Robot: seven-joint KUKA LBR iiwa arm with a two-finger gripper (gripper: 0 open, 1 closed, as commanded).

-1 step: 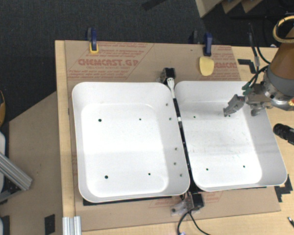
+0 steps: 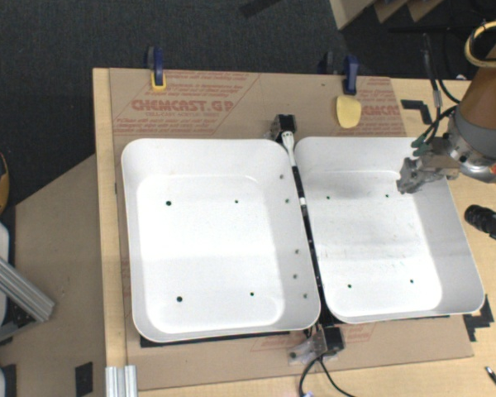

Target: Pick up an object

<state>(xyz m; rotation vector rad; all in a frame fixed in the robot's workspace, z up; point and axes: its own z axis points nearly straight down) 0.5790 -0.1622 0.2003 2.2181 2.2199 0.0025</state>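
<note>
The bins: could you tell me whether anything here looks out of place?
One thing: a small yellow object lies on the board beyond the right bin, outside both bins, by a blue clamp.

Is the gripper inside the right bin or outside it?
Inside its outline: the gripper sits over the right bin's upper right part. Whether it touches the floor cannot be told.

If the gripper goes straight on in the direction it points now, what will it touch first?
Probably the bare floor of the right shallow white bin: the grey two-finger gripper seems to point down over its far right part, though depth is unclear.
</note>
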